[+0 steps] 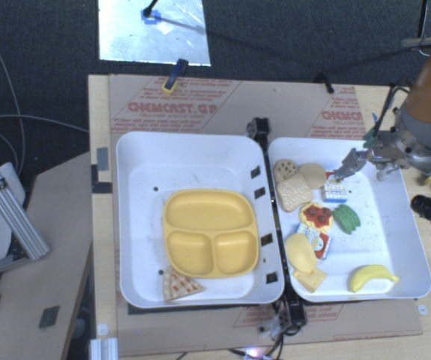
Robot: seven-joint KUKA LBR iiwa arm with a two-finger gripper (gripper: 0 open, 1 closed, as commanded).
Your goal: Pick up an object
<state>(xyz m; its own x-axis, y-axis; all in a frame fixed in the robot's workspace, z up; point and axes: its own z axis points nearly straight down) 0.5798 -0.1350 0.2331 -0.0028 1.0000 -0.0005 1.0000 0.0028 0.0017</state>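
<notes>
The grey two-finger gripper (342,172) hangs just above a small blue-and-white block (336,193); I cannot tell its jaw state; a green toy vegetable (346,218) lies below

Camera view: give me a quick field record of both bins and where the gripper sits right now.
left bin: yellow divided tray in the middle; waffle slice at its near edge
right bin: cluster of toy foods along its left side
right bin items: cookie, cracker, pizza slice, green vegetable, lemon, cheese wedge, banana
gripper: over the right bin's far part, tip just above a small blue-and-white item
grip: nothing seen between the fingers
</notes>
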